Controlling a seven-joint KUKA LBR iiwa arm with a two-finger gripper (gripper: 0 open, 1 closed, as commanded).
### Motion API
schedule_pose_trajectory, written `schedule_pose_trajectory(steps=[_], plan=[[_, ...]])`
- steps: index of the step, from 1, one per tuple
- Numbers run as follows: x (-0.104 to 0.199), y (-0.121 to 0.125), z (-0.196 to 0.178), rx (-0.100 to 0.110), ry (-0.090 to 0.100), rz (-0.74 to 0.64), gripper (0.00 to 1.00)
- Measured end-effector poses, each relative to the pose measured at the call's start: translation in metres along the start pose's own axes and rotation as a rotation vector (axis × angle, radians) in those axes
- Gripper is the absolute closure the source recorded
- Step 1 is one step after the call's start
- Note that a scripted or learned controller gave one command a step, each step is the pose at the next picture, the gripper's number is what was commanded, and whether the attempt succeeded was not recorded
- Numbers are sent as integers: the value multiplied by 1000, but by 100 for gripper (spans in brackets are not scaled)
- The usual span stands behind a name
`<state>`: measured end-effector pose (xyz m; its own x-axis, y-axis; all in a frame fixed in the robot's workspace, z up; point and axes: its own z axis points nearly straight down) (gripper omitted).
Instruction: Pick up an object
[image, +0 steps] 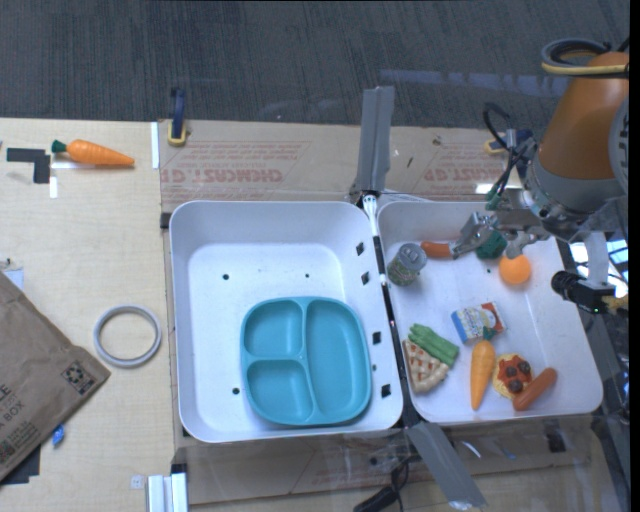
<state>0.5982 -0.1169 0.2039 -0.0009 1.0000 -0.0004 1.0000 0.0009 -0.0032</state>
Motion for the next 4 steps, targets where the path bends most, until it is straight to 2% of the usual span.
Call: schedule_pose_trajectory(steps=[1,2,3,4], plan=[[-13,-120,113,-2,1,-14,0],[-14,-120,105,-1,1,-11,100],[-19,-57,87,-4,-1,-241,100],[55,-49,3,-2,-1,-217,100]])
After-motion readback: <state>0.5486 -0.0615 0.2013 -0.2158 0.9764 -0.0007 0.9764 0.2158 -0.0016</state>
